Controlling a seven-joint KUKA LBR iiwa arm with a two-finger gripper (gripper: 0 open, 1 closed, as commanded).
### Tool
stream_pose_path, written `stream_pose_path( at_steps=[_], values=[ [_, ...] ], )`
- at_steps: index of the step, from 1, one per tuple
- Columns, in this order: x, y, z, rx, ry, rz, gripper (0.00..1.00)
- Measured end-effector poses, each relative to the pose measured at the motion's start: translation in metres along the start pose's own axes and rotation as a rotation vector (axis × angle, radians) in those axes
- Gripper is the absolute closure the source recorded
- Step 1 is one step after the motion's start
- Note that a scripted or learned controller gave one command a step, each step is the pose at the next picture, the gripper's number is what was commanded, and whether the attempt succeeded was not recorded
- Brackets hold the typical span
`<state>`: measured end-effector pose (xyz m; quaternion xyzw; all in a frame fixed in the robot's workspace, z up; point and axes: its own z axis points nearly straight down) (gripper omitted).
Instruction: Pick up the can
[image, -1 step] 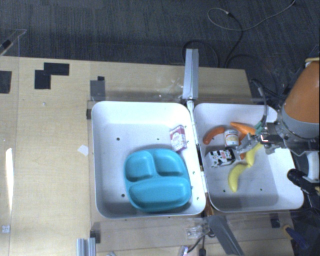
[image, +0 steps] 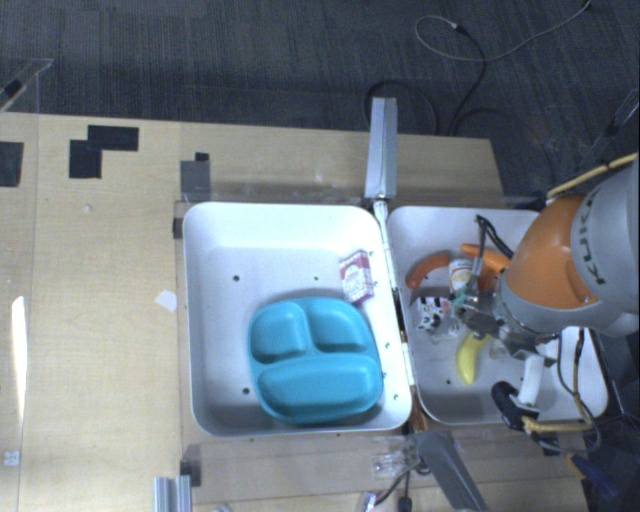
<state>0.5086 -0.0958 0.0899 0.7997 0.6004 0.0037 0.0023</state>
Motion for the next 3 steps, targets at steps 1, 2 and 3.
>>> stream_pose_path(
  at_steps=[1,2,3],
  values=[
    [0.016,-0.025,-0.094,0.005,-0.002,-0.136,0.00],
    [0.019,0.054,-0.030,-0.028,0.005,0.030,0.00],
    [0.021,0.055,-0.041,-0.030,0.008,0.023,1.00]
  ],
)
